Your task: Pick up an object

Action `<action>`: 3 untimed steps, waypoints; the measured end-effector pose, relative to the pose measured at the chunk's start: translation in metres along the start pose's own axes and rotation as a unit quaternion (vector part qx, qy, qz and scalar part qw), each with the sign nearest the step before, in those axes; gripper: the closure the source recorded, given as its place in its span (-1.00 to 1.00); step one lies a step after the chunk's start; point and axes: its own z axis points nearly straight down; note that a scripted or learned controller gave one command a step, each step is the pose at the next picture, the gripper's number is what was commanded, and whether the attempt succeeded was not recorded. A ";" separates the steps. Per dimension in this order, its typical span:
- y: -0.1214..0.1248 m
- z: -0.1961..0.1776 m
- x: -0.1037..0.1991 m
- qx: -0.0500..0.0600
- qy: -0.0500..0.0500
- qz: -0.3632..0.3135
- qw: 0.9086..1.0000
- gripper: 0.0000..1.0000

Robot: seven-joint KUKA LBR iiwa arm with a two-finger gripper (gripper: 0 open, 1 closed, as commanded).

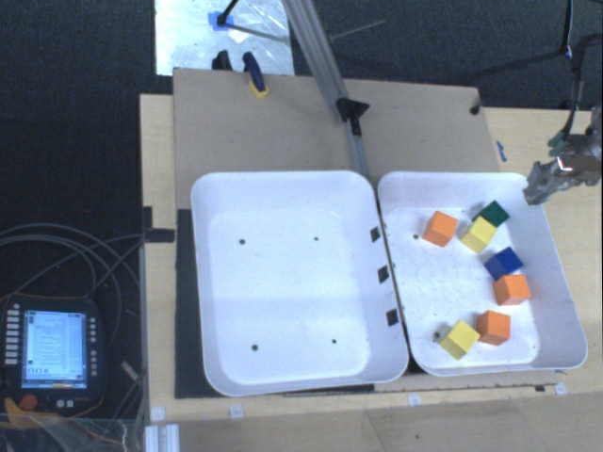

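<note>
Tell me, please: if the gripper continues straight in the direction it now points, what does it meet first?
The gripper points down and leftward over the right bin's upper right rim. The green cube probably lies first in its line, though depth is unclear.

Tan bench (pixel 283 121), dark carpet floor (pixel 75 83)

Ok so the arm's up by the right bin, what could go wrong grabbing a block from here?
1. The green block touches a yellow block, so the fingers may catch both or knock one aside.
2. The blue block sits against an orange block, leaving little room.
3. The gripper hangs by the right bin rim and might clip it.
</note>
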 end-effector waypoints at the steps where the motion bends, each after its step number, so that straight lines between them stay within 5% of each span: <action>1: -0.013 0.017 0.049 0.003 0.002 -0.002 1.000 1.00; 3: -0.046 0.033 0.148 0.003 0.002 -0.002 1.000 1.00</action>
